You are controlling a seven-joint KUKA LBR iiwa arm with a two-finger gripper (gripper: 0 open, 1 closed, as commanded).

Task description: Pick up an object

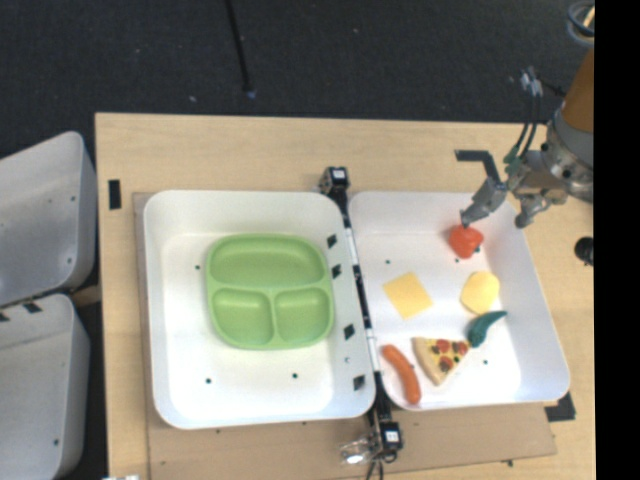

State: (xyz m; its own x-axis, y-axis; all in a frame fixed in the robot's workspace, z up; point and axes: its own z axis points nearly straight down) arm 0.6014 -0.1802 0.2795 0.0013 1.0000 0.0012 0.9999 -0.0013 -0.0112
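White bins side by side on bench; we see left bin well left of gripper, holding green sectioned plate. Right bin lies under gripper. Gripper fingers spread apart, nothing between them; one fingertip just above red tomato-like piece, touching or not we cannot tell. Below gripper: yellow cheese slice, pizza wedge, red sausage, yellow lemon-like piece, dark green piece smallest.

No readable text, label or number anywhere (bins included).
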